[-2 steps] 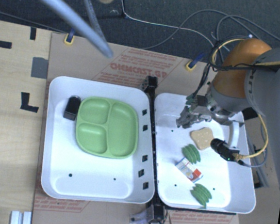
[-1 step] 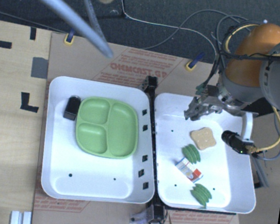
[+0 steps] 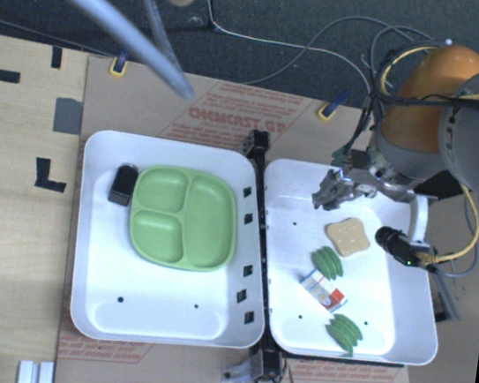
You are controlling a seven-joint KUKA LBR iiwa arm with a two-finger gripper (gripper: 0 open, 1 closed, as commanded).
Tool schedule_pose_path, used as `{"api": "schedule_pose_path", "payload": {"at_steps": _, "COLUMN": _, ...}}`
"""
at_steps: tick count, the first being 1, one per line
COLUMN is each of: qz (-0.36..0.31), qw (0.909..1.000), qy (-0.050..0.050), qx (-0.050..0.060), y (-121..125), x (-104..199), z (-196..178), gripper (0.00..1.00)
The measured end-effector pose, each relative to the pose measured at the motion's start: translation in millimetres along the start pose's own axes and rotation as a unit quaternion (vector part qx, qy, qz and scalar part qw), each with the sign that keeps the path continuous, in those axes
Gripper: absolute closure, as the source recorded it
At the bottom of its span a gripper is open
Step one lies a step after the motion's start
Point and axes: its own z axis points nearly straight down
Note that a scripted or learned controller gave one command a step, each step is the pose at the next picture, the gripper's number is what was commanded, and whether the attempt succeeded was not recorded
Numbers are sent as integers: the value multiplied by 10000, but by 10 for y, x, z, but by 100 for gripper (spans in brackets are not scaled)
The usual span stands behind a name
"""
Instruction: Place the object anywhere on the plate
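Tool (image 3: 336, 192) hovers over right bin (image 3: 404, 340); finger state unclear. Just below lies a flat tan bread slice (image 3: 348, 237), then leafy greens (image 3: 328, 262). Glossy green compartment plate (image 3: 184, 219) sits in left bin (image 3: 90, 298).

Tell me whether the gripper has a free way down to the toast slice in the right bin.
Probably yes. The gripper hovers just up-left of the toast slice, which lies flat with nothing on it; the nearest green piece sits apart, below it.
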Motion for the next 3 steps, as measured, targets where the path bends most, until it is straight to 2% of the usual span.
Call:
{"api": "schedule_pose_path", "payload": {"at_steps": 1, "qz": -26, "qw": 10000, "qy": 10, "qx": -7, "y": -53, "x": 462, "z": -120, "gripper": 100}}
{"api": "schedule_pose_path", "payload": {"at_steps": 2, "qz": -27, "qw": 10000, "qy": 9, "qx": 4, "y": -154, "x": 1018, "z": -39, "gripper": 100}}
{"api": "schedule_pose_path", "payload": {"at_steps": 3, "qz": -33, "qw": 10000, "qy": 10, "qx": -13, "y": -223, "x": 1543, "z": -221, "gripper": 100}}
